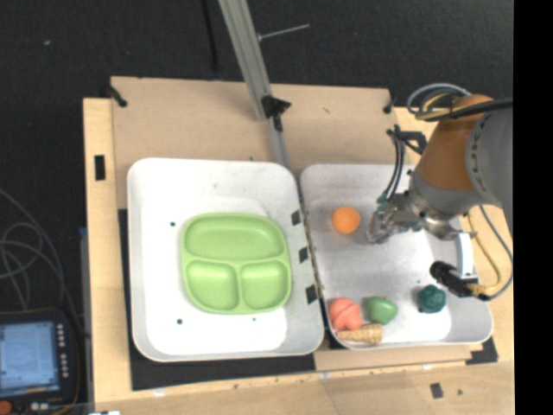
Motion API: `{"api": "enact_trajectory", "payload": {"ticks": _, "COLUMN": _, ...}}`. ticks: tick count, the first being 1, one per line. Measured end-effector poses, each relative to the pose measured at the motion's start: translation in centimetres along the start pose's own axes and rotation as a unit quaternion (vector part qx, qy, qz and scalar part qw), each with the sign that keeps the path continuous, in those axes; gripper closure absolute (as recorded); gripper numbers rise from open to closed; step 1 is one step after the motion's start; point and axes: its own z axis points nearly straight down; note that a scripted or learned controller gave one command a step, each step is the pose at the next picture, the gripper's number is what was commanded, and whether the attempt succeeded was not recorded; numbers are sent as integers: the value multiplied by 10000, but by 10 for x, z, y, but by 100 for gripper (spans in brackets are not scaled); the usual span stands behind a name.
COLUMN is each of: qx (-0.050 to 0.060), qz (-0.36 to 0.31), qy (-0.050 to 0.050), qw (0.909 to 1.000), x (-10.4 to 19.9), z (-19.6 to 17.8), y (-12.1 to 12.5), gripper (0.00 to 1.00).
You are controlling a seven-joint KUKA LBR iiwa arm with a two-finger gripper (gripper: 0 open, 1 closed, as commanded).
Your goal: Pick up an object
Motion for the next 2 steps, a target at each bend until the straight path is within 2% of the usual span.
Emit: {"api": "enact_trajectory", "payload": {"ticks": 2, "qx": -28, "qz": -44, "qy": -11, "qw": 10000, "x": -1, "z": -129, "y": 4, "gripper": 100}}
